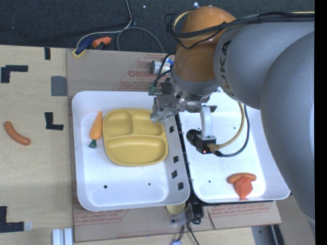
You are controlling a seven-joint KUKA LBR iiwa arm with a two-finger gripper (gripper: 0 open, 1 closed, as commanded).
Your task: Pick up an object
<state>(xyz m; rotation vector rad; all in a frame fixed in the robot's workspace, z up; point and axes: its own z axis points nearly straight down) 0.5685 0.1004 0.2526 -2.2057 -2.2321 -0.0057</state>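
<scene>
So you're in the approach step here; nothing is picked up yet as far as I can see. The claw (pixel 164 112) hangs over the right edge of the yellow plate (pixel 135 138) in the left bin (pixel 122 193), close to the divider between the two bins; I can't tell whether it's spread or pressed together — the wrist blocks it. Candidates: the carrot (pixel 95 126) lies just beside the plate's left edge, and an orange toy (pixel 242 184) sits in the right bin (pixel 265 188), well apart from the claw. A sausage (pixel 16 133) lies out on the table (pixel 30 188). The plate is closest, so I'd guess the next move calls for lining up on its rim and coming straight down — flat rims slip easily.
</scene>
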